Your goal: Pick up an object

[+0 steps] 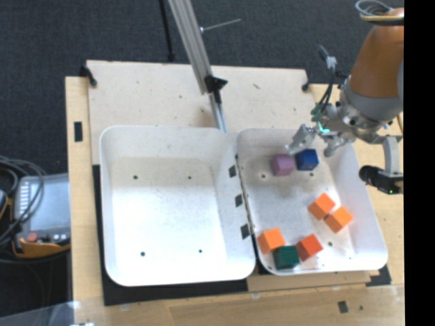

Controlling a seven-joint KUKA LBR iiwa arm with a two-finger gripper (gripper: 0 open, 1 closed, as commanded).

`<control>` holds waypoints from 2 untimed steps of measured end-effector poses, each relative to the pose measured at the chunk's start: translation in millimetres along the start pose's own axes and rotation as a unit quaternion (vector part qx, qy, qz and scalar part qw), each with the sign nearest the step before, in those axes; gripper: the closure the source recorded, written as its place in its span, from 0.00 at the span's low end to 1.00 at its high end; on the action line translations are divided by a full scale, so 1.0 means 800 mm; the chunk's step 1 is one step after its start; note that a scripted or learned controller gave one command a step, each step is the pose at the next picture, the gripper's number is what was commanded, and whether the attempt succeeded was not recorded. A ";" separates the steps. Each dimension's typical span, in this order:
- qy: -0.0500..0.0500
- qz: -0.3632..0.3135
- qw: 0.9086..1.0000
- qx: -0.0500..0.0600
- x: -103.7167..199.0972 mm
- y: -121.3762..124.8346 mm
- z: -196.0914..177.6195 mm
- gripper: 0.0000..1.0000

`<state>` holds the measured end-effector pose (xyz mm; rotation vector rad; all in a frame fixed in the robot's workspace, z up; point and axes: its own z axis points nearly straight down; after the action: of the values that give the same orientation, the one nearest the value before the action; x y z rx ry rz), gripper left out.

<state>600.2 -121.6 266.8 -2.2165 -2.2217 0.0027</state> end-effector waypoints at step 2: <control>-0.002 0.002 1.000 0.000 0.004 0.002 0.051 0.00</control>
<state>602.1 -118.5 225.7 -2.2225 -2.2181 0.0068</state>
